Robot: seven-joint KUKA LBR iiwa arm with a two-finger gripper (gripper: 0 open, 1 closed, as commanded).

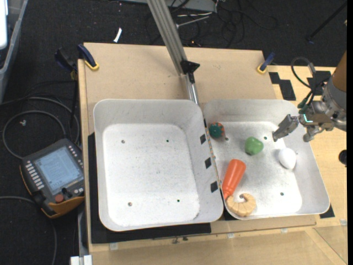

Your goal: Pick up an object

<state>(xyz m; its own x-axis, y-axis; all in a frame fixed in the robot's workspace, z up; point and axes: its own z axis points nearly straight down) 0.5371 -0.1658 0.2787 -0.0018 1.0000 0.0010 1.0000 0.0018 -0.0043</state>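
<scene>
Bins sit side by side on the tan worktop (pixel 143 70): the left bin (pixel 110 120) and the right bin (pixel 309 200), which carries all the loose things. Against the right bin's left wall, near the far end, lies a small ball (pixel 216 129) coloured green and red. A round green object (pixel 253 146) rests toward the middle of the bin, and a white, egg-like object (pixel 287 158) lies just right of it, a little nearer the camera. An orange carrot-shaped piece (pixel 233 176) lies at a slant along the left wall, its thin end pointing to the near corner, where a pale, curled pastry-like ring (pixel 242 204) touches or nearly touches it.

The arm comes in from the right, and the gripper (pixel 294 128) hangs over the bin's far right part, above and beyond the white object, with nothing between its fingers. Its two fingers stand spread apart, one (pixel 285 128) pointing toward the green object. A handheld control pendant (pixel 53 174) lies on the floor left of the worktop.
</scene>
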